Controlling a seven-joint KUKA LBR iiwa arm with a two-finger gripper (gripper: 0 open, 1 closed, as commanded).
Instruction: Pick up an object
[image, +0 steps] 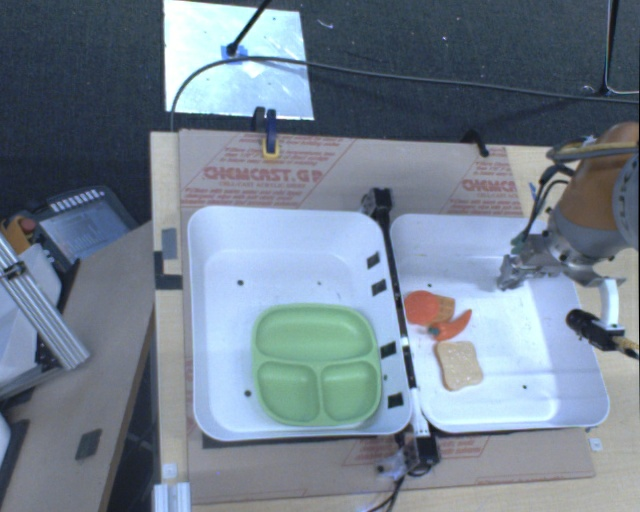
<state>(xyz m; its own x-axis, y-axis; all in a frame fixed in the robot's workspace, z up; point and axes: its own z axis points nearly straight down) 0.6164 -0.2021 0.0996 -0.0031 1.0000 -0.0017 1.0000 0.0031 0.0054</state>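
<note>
Nearest me, I count one green three-compartment plate in the left bin's near half. In the right bin, near its left edge, lie three pieces: one tan bread slice, then one orange carrot and one reddish-orange piece beside it. Farther back, my gripper hangs over that bin's far right; I cannot tell its state.
</note>
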